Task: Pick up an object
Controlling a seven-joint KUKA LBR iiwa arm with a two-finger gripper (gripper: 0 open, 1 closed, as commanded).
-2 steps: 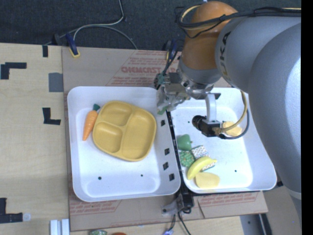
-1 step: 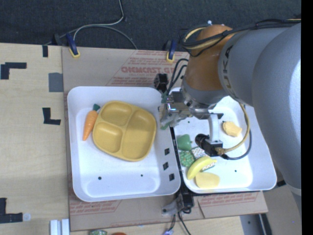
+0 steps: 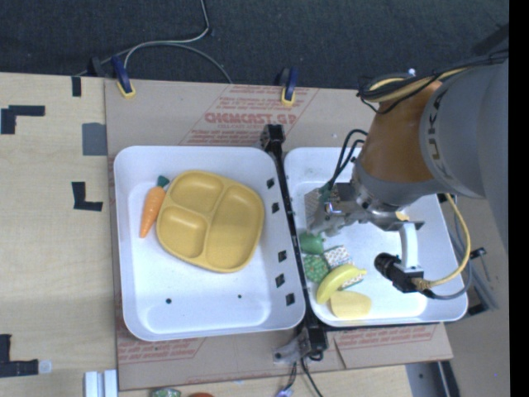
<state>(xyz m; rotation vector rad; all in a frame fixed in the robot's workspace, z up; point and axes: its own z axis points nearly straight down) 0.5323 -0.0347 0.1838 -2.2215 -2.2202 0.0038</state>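
- Nearest the camera, a pale yellow piece is seen at the front of the right bin, with a yellow banana touching it just behind.
- Just left of the banana, a green speckled item is found against the bin's left wall, and a smaller green piece lies just behind it.
- Above these green items the gripper is positioned, low over the left part of the right bin; whether it is released or clenched cannot be told, as it is blurred and partly hidden by the arm.
- No object is seen grasped.
- Well apart, in the left bin, a yellow divided plate is placed, with an orange carrot lying just beside its left edge.
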